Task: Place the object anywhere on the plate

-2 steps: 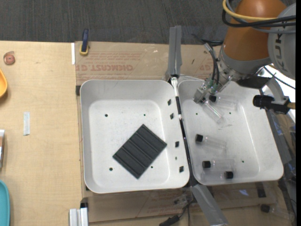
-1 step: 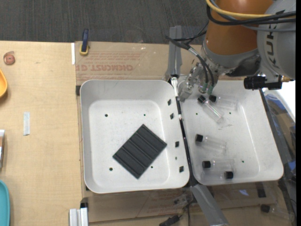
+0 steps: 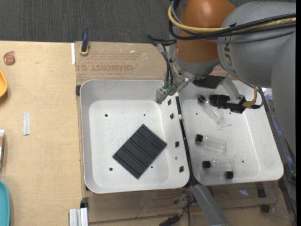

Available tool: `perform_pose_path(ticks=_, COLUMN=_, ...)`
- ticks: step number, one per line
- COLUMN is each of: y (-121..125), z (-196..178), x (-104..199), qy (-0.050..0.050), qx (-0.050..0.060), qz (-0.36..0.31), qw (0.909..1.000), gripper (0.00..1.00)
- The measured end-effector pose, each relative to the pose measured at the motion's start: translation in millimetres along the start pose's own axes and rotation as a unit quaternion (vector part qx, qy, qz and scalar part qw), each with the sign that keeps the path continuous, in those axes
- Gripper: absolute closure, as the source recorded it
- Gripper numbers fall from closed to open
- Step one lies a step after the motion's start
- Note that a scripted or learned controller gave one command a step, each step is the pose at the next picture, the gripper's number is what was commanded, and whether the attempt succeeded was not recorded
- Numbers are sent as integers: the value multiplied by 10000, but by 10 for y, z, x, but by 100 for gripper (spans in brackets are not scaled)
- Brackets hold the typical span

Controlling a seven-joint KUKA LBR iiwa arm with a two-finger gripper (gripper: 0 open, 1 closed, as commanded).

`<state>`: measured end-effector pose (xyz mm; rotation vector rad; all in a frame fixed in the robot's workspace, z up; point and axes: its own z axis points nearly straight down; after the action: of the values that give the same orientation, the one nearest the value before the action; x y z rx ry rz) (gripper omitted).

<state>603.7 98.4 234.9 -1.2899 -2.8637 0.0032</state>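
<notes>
Hidden and cut-off parts

The arm covered the right bin's far corner; the claw was too small to judge its fingers, and an orange object and teal object were cropped at left.
</notes>
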Motion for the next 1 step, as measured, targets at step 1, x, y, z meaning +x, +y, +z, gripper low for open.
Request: perform_pose_path(ticks=1, y=-298, z=-1140, x=309, qy=-12, qx=-12, qz=-2145, qw=9767, gripper=100)
